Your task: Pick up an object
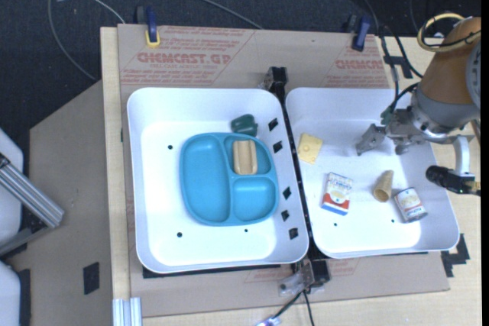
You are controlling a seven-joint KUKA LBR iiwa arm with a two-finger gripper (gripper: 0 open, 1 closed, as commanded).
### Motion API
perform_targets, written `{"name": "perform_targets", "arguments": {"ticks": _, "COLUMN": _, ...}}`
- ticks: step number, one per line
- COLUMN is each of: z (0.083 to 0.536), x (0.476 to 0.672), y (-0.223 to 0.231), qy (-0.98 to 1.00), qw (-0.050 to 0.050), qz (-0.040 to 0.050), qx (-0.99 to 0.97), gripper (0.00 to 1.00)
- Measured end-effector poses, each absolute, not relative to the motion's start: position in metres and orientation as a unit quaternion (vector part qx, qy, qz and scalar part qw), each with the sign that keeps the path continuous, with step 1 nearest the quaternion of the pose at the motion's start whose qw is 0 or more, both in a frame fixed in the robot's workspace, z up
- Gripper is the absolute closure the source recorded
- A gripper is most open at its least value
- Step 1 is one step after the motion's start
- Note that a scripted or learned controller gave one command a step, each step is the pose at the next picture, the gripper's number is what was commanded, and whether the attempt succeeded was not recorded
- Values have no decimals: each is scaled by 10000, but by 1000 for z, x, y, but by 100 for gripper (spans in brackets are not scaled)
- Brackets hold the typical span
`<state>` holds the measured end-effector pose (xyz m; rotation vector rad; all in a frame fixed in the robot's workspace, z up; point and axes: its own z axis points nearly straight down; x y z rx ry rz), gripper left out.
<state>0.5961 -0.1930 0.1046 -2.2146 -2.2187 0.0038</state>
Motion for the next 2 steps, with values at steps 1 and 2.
{"name": "perform_targets", "arguments": {"ticks": 1, "z": 84, "x": 596, "y": -192, "qy": -7076, "qw": 20, "qz": 8, "qx": -7066, "gripper": 0}}
{"name": "perform_targets", "arguments": {"ticks": 2, "z": 97, "x": 597, "y": -192, "qy": -7077, "qw": 1, "qz": -7, "qx": -7065, "gripper": 100}}
